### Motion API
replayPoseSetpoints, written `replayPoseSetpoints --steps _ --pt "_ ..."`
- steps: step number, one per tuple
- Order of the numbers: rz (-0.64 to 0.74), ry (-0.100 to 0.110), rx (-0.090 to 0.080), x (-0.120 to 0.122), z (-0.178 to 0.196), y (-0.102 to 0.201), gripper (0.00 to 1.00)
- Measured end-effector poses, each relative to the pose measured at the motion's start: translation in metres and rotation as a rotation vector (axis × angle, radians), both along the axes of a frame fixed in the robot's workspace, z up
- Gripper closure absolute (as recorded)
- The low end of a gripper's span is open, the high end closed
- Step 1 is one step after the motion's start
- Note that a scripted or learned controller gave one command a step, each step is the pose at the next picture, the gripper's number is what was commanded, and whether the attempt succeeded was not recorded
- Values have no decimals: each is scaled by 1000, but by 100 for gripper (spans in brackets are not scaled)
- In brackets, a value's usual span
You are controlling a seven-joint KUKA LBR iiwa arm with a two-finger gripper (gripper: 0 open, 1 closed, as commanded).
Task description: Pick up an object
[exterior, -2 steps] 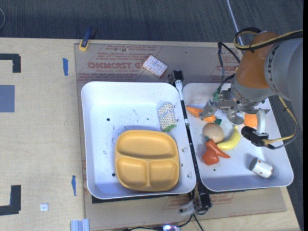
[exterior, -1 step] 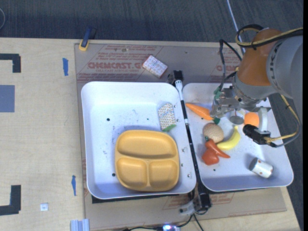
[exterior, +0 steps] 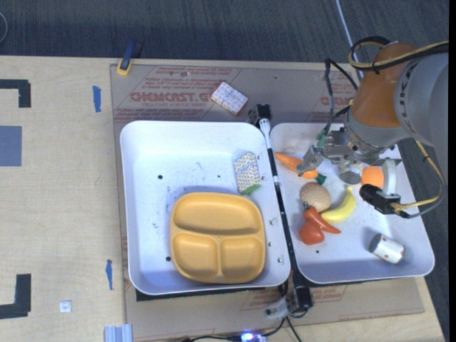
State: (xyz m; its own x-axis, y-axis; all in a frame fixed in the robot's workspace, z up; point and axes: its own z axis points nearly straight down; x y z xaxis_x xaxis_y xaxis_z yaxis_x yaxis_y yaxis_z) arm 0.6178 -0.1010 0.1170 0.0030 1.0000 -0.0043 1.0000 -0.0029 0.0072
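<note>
**Arm hovering over the toy food**

Plywood bench is carrying two bins. Gripper [exterior: 340, 164] is hanging in the right bin [exterior: 417, 262] — its grasp I cannot tell. Just below it, banana [exterior: 343, 208] and potato [exterior: 314, 196] are lying touching; descending squarely on one seems best.

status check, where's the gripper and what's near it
Gripper low over right bin. Nothing seen between fingers. Carrot just beside it; potato, banana close below.

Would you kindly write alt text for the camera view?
A grey robot arm's gripper hovers over the right bin, above a carrot, banana and red pepper. The left bin holds a yellow divided tray.
</note>
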Motion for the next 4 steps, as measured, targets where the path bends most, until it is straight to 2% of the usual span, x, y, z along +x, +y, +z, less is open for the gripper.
replayPoseSetpoints --steps 1,2,3,4 --pt "2 6 4 -14 -31 8 0" --pt "0 2 3 -13 -20 8 100" --pt "1 2 3 -13 -20 8 0" --pt "2 5 4 -65 -31 5 0"
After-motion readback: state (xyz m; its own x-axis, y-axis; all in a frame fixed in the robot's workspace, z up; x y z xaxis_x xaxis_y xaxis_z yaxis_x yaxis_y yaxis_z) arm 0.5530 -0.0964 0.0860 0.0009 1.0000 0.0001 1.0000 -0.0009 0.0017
